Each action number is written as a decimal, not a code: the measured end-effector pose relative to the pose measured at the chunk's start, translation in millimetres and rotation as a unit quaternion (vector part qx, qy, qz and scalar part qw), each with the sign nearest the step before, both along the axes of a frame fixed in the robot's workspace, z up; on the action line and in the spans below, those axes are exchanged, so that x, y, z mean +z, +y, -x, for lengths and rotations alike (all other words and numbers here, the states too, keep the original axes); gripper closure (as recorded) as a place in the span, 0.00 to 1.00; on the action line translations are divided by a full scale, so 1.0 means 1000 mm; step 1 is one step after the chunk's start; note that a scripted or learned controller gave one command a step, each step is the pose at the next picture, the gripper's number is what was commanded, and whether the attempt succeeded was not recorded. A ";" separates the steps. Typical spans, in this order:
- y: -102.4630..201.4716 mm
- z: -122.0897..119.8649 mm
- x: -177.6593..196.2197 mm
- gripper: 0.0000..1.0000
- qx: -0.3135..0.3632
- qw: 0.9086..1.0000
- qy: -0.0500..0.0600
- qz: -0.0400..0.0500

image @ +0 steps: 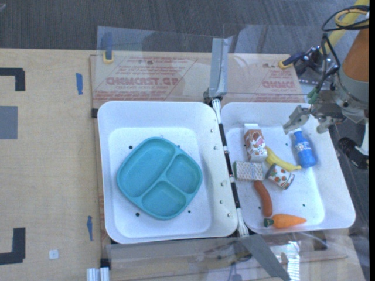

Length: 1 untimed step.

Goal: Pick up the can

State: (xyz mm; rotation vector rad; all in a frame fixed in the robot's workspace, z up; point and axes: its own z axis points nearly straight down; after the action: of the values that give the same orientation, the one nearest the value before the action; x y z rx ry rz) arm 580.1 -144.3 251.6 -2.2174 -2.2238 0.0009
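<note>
Right bin: can lies left of and below tool; tool open, empty, above blue bottle.

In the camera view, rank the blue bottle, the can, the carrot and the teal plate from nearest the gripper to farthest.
From the gripper, above the right bin's far side:
1. Blue bottle, just below it in the view.
2. Can, mid-bin beside the banana.
3. Carrot, at the right bin's near edge.
4. Teal plate, in the left bin.

Teal plate, banana, carrot
</note>
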 end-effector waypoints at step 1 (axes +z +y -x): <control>0.046 0.093 -0.075 0.00 0.005 1.000 0.000 0.000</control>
State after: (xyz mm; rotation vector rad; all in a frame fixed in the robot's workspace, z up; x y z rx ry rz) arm 487.4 -98.6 176.5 -2.2061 -2.2358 0.0009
